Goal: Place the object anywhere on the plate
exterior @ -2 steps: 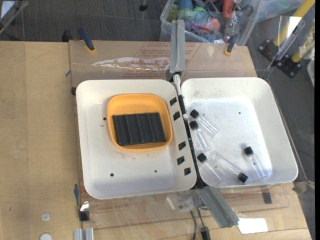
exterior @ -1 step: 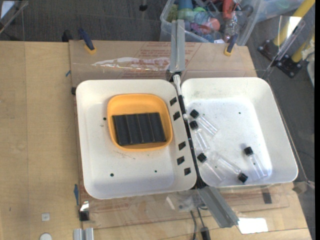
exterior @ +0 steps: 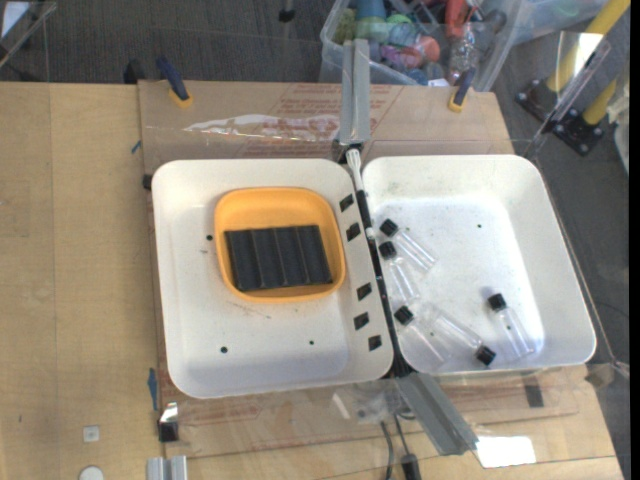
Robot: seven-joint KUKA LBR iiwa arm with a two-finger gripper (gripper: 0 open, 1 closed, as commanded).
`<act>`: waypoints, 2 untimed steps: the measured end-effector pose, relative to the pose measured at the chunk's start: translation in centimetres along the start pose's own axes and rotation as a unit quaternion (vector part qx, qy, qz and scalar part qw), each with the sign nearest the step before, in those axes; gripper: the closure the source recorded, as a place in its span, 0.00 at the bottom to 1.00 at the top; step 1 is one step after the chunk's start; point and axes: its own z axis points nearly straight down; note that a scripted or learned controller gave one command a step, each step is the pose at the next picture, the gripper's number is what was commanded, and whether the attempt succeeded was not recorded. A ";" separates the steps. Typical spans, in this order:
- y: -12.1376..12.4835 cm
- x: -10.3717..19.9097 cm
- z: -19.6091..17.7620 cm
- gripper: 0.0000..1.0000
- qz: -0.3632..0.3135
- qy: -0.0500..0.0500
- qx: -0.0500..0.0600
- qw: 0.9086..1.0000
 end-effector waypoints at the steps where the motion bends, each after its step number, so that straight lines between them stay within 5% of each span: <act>1: 0.0 0.0 0.0 1.00 -0.146 0.000 -0.001 0.989; 2: 0.0 0.0 0.1 1.00 -0.330 -0.001 -0.002 0.944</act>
